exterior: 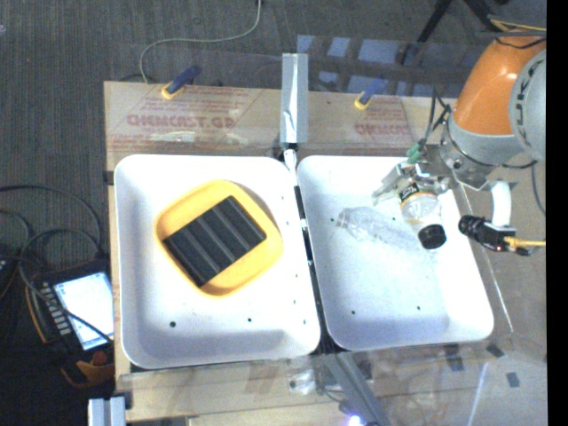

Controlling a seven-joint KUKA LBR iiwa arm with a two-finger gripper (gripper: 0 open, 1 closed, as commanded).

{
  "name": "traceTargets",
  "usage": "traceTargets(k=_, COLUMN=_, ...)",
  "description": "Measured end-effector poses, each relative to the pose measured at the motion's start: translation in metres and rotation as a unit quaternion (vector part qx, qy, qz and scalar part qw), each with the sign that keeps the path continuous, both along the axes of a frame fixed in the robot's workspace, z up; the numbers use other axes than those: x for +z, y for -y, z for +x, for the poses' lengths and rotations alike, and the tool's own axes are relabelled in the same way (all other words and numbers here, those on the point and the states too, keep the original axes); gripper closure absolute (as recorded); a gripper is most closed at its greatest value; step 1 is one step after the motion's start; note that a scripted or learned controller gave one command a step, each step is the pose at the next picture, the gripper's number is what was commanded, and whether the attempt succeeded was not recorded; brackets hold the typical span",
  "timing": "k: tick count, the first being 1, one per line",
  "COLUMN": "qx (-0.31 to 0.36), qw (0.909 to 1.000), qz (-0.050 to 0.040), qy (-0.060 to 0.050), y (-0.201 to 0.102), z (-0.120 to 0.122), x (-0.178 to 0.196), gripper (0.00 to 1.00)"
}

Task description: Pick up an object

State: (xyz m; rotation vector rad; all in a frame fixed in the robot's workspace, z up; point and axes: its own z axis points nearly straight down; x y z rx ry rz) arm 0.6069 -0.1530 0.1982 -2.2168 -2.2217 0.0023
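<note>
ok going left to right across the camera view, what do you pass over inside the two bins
Left bin → yellow dish with black ribbed insert → right bin → clear plastic bottle → the hand.

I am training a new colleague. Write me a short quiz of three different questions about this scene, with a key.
1. True or false: the yellow tray lies in the right bin.
2. Which thing lies in the bin under the gripper? A) clear bottle B) red cup C) blue box
3. Fill in: the tray's insert is ____ in colour.

Key: 1. False, it lies in the left bin. 2. A. 3. Black.
</note>
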Motion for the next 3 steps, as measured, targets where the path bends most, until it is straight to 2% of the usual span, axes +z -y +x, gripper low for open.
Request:
traceTargets(k=1, qx=0.145, qw=0.9894, qz=-0.0015, qy=0.001, y=0.066, z=0.037, x=-0.064, gripper=0.0)
traceTargets(k=2, qx=0.229, qw=0.9734, qz=0.0047, qy=-0.003, y=0.063, z=0.057, x=-0.103, gripper=0.0)
traceTargets(k=3, qx=0.23, qw=0.9732, qz=0.0038, qy=-0.003, y=0.062, z=0.057, x=-0.094, gripper=1.0)
